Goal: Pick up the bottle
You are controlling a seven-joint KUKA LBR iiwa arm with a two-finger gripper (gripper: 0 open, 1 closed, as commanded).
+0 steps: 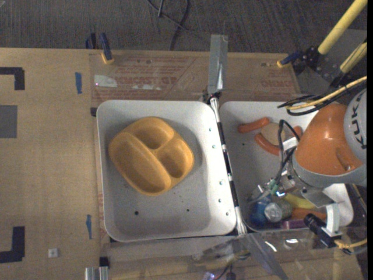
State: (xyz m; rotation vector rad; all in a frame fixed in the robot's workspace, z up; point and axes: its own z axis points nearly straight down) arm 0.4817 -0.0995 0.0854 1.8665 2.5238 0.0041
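From above, the bottle (269, 212), blue with a silvery cap, lies in the right bin (239, 127) at its near-left corner, among small items. The arm (329, 147) hangs over it; whether the hand (278, 192) is clenched cannot be told. A yellow divided plate (151, 154) sits in the left bin (116, 214).

One fixed camera looks down on my bench (46, 156) from above, at a slight slant, from moderate height. It takes in both white bins: the left bin (116, 214) whole, the right bin (236, 118) partly cut off by my arm (329, 144), which enters from the right. Dark floor (70, 10) runs along the top.
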